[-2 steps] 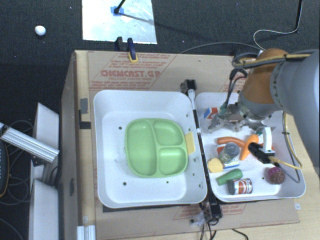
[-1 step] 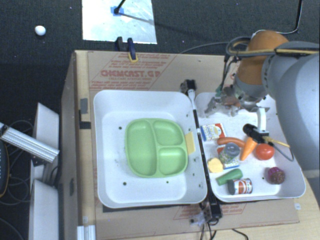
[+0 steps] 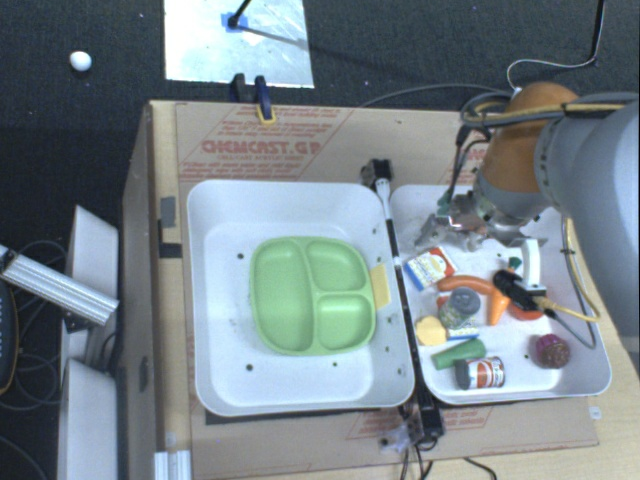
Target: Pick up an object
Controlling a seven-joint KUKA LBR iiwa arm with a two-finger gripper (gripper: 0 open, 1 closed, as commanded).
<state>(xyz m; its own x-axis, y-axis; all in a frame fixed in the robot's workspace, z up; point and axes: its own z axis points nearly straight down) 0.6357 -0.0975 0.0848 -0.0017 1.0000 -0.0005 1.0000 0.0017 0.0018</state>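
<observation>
Grey arm [image 3: 590, 158] is reaching in from 3 o'clock, its orange band sitting over the back of the right bin [image 3: 590, 383]. Gripper [image 3: 455, 226] is hanging over that bin's 11 o'clock corner; whether it is released or clenched cannot be told from this angle, and nothing is showing as grasped. Candidate objects are all lying in the right bin: small white, red and blue carton [image 3: 430, 266] just beside the gripper at its 7 o'clock, orange carrot-shaped piece [image 3: 470, 283] at the carton's 4 o'clock, grey round jar [image 3: 460, 310] touching the carrot piece from below, yellow lump [image 3: 430, 330] near the bin's 9 o'clock wall, green cylinder [image 3: 462, 350] and red-and-white can [image 3: 482, 373] down at 6 o'clock, dark red ball [image 3: 550, 350] out toward 4 o'clock. Left bin [image 3: 215, 368] is carrying a green divided plate [image 3: 310, 296], well apart from the gripper. Step in hand, as I am reading it: approach, with no pick made yet. The carton is looking like the nearest target; the next move is calling for a short shift toward 7 o'clock, a straight descent, and a closing around the carton without nudging the crowded pieces beside it.
</observation>
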